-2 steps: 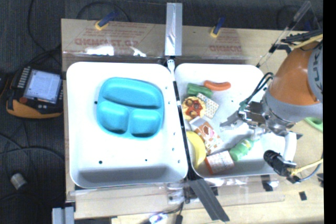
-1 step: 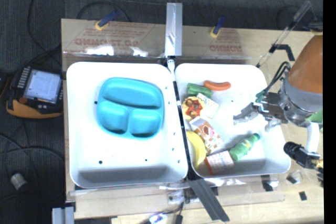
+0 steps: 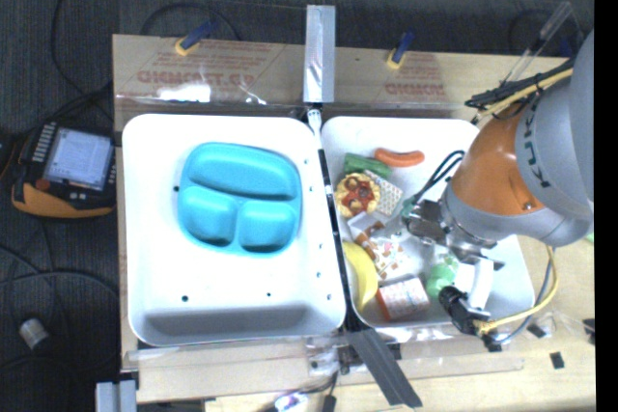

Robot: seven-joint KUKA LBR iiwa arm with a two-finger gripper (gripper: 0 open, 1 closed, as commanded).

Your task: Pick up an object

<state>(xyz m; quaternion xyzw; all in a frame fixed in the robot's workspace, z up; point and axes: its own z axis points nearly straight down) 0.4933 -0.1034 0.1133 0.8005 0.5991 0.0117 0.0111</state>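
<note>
The right bin [image 3: 502, 135] holds a heap of small items. At the back lie an orange sausage [image 3: 399, 156] and a green piece [image 3: 362, 164]. A red and yellow round item [image 3: 357, 194] sits at the left. A yellow banana [image 3: 363, 273] lies along the left wall. Beside it are a small printed carton [image 3: 390, 256] and an orange-labelled container [image 3: 402, 297]. A green object [image 3: 441, 277] lies near the front. My gripper [image 3: 431, 225] hangs low over the middle of this bin, just above the green object and right of the carton.
The left bin [image 3: 154, 304] carries a blue three-compartment tray [image 3: 238, 196]. A metal post [image 3: 320, 53] stands behind the wall between the bins. The arm's orange band [image 3: 497, 174] covers the right bin's right side. A yellow cable [image 3: 526, 314] loops at the front right.
</note>
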